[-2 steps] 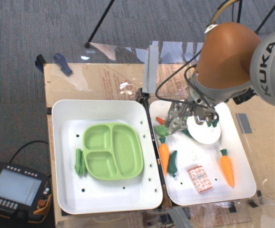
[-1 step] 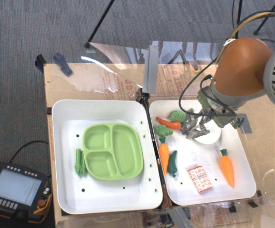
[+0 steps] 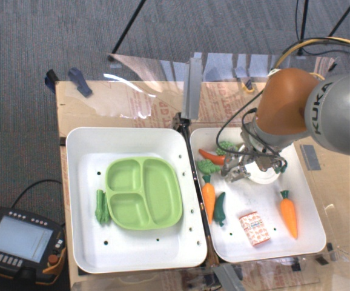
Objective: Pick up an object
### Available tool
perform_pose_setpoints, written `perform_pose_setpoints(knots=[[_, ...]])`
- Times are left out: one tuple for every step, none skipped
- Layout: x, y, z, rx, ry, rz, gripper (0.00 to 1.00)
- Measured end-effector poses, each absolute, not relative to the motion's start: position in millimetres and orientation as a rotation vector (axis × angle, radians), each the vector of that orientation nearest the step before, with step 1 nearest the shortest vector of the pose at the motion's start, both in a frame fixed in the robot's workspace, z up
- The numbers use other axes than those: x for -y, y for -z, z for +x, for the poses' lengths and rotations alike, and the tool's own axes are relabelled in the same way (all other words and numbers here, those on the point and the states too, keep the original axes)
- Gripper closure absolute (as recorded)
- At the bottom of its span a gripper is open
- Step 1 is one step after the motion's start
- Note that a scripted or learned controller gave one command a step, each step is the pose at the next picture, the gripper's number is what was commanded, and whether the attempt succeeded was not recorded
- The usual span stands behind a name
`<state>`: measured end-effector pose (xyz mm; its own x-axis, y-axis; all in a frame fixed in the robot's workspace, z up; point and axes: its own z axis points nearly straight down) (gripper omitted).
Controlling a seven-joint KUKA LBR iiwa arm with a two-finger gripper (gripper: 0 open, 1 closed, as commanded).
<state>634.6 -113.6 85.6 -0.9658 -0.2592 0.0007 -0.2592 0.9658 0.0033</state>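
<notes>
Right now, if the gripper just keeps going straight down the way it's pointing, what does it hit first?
Probably the bare floor of the right bin, beside the carrot and dark green vegetable. From this slanted view, the gripper could clip either.

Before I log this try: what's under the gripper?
Under the gripper, a white round dish partly shows, with a red pepper and greens beside it. The arm covers the rest.
</notes>
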Motion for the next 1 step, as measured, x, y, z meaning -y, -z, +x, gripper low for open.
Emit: perform_pose_setpoints(knots=[[114.0, -88.4, 635.8, 3.117, 0.003, 0.412, 0.00]])
